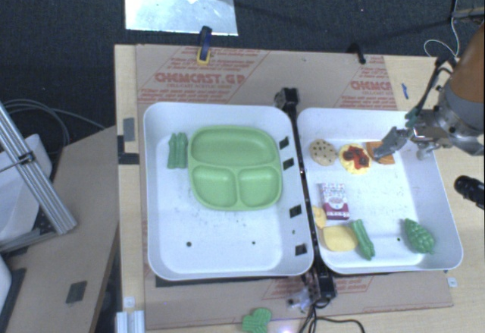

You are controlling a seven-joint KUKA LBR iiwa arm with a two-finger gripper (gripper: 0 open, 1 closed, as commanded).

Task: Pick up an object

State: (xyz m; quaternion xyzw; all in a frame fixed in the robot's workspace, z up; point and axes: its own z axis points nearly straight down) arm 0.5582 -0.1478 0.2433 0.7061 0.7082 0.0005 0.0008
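Observation:
My gripper hangs over the back of the right bin, reaching in from the right. Its tip is right over a small orange piece, part of which it hides. Just left of that lie a red and yellow toy food and a brown cookie. Nearer the front are a red and white packet, a yellow piece, a green pickle and a green leafy toy.
The left bin holds a green divided plate and a green bean bundle to its left. A black divider with clips runs between the bins. A green toy lies on the bench in front.

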